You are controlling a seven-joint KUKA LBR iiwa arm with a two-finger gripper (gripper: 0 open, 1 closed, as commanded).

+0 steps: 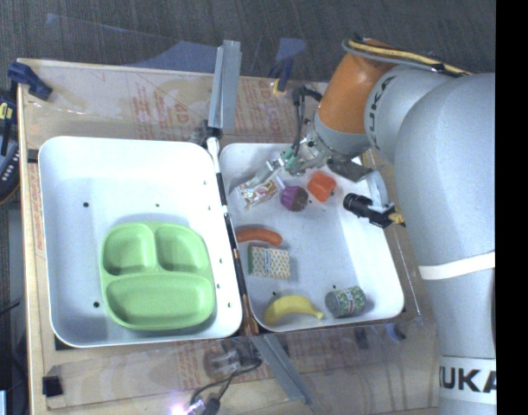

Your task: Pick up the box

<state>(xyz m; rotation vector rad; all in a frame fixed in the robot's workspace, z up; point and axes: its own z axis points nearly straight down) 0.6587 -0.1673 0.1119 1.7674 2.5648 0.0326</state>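
Note:
A small flat box (270, 262) with a green and tan pattern lies in the middle of the right bin (367, 258). My gripper (288, 162) hangs over the far part of that bin, well beyond the box. Its tip is at the upper right end of a crinkled white snack packet (258, 192). Whether it touches the packet I cannot tell. The orange band of the arm (354, 93) sits just behind the gripper.
A purple fruit (293, 199) and an orange piece (321, 186) lie beside the gripper. A red sausage (258, 235) lies just beyond the box; a banana (291, 309) and a can (346, 301) are near the front wall. The left bin (65, 232) holds a green divided plate (158, 275).

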